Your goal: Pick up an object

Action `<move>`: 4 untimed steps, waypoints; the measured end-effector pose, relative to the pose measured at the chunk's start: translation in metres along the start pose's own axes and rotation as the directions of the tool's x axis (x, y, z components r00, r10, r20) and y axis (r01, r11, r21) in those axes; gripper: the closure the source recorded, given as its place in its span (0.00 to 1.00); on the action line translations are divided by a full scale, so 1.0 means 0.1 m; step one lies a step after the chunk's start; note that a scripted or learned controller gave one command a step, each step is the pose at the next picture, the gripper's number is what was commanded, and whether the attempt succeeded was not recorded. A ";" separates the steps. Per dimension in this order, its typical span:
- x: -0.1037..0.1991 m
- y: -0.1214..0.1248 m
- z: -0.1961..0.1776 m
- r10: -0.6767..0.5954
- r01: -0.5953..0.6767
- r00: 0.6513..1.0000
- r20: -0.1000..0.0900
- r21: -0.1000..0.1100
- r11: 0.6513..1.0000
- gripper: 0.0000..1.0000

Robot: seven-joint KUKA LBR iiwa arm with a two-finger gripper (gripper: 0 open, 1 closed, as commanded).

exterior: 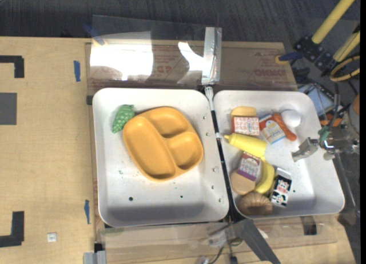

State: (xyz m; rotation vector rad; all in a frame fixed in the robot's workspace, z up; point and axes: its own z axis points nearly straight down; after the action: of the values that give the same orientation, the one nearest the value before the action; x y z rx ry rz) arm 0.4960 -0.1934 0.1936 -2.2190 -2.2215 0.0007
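Note:
The right bin (330, 199) holds several toy foods: a yellow mustard bottle (247, 143), a banana (266, 178), a black-and-white carton (281, 191), a white egg (291, 118), an orange carrot (286, 128), a pink-labelled packet (246, 124), a purple-labelled tin (249, 167) and a brown bun (255, 203). My gripper (304, 150) hangs low over the right side of this bin, right of the pile and apart from every item. Nothing is seen in its grasp.
The left bin (114, 200) carries an orange divided plate (163, 142) with green grapes (122, 117) at its upper left. A clear plastic sheet (154, 57) stands behind the bins. Cables and yellow bars (337, 11) crowd the far right.

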 end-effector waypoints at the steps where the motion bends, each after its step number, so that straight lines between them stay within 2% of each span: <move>1: -0.11 0.30 0.97 0.477 -0.477 0.879 -0.021 0.008 0.879 0.00; 2: 0.39 0.50 1.07 0.796 -0.796 0.605 -0.005 -0.005 0.605 0.00; 3: 1.02 1.08 1.06 0.912 -0.912 0.409 -0.006 -0.001 0.409 0.00; 4: 1.01 1.08 1.07 0.913 -0.913 0.408 -0.004 -0.001 0.408 0.00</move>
State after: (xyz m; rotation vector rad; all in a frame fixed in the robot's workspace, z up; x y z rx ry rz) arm 0.6037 -0.0920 0.0870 -3.0714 -0.6560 -0.0042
